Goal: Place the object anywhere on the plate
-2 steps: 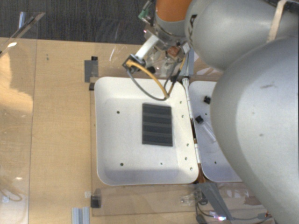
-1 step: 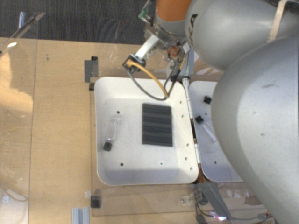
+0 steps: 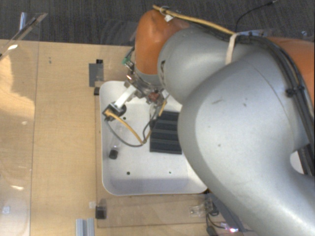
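Note:
My gripper (image 3: 149,98) hangs low over the far part of a white bin (image 3: 142,181), under the orange band of the wrist. The bulky grey arm covers the right half of the view and hides how the jaws stand. A small dark object (image 3: 113,154) lies on the bin floor near the left wall, well in front of and to the left of the gripper. A black ribbed block (image 3: 165,132) lies just below the gripper, partly under the arm.
A white bracket with a black and yellow tip (image 3: 114,110) sticks out left from the wrist, and a yellow cable (image 3: 132,134) loops down from it over the bin floor. Wooden bench (image 3: 54,132) lies to the left. Small black clamps (image 3: 97,72) sit at the bin's corners.

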`<action>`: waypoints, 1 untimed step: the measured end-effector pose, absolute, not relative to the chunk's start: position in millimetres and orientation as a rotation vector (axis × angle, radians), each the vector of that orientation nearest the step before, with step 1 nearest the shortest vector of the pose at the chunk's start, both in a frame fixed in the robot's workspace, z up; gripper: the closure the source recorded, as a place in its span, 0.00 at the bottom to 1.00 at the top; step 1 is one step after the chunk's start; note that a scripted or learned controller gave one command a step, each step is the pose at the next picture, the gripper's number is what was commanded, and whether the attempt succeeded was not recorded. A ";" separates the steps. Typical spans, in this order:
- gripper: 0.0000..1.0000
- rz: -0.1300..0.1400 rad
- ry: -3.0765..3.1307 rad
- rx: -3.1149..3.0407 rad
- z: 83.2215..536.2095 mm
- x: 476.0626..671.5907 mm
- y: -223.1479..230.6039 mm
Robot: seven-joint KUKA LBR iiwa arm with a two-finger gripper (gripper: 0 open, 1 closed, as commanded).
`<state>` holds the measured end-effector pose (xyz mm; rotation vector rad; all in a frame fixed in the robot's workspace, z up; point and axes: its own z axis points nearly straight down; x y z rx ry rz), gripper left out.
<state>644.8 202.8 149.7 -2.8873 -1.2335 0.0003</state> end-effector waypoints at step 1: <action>0.00 -0.005 -1.728 -2.622 92.3 584.2 235.4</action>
